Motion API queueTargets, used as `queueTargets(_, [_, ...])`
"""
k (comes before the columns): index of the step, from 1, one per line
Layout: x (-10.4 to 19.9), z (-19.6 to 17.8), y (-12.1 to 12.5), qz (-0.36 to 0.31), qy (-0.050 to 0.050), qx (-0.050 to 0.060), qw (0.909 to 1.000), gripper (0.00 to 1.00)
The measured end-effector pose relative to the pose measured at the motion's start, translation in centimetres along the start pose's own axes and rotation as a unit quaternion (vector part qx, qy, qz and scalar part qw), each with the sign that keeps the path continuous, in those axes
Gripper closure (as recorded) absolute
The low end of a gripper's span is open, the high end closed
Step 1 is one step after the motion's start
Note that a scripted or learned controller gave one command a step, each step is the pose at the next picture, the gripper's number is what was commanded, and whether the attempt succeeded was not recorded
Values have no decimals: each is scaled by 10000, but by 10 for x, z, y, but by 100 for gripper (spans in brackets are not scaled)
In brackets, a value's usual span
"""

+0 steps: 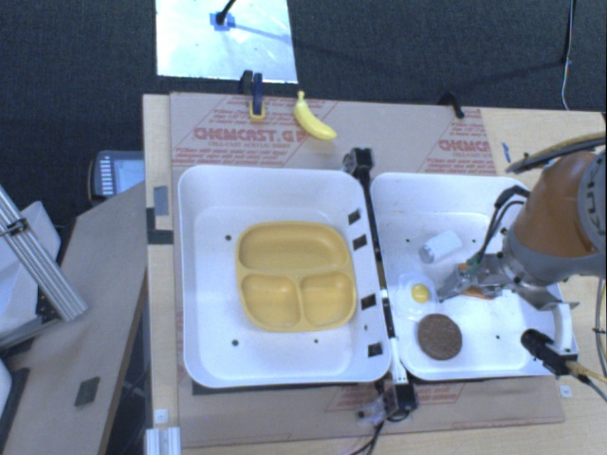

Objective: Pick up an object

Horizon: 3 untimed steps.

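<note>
In the right bin (398, 207) the jaws (451, 288) sit low over the floor, reaching in from the right with the arm's orange band (553, 218) above and behind them. Whether they are open or closed cannot be told, since the tip is small and blurs into something orange just beside it. Three candidates lie close around that tip: a small yellow piece (420, 293) just to its left, a white cylinder (441, 246) up and to the left, and a round brown disc (440, 336) below, toward the near wall. The yellow piece is the nearest and lies almost in line with the way the tool points, so a short push leftward would likely bring the jaws over it (the disc would need a shift toward the near edge instead). The white cylinder lies with its long axis slanting up to the right, roughly parallel to the tool, which would make closing across it awkward without a turn of the wrist. The left bin (204, 254) carries a yellow divided plate (290, 275), well apart from the tool, and a banana (313, 121) rests on the worktop (398, 131) beyond both bins.
</note>
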<state>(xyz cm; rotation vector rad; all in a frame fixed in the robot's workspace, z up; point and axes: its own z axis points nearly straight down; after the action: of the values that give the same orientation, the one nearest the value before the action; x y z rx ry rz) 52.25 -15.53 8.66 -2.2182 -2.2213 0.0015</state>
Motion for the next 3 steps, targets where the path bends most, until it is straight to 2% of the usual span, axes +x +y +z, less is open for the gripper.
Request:
queueTargets(1, [-1, -13, 2, 3, -13, -30, 10000, 100])
queueTargets(2, [5, -58, 4, -14, -11, -40, 10000, 100])
queueTargets(3, [5, -121, 12, -14, -17, -54, 10000, 100])
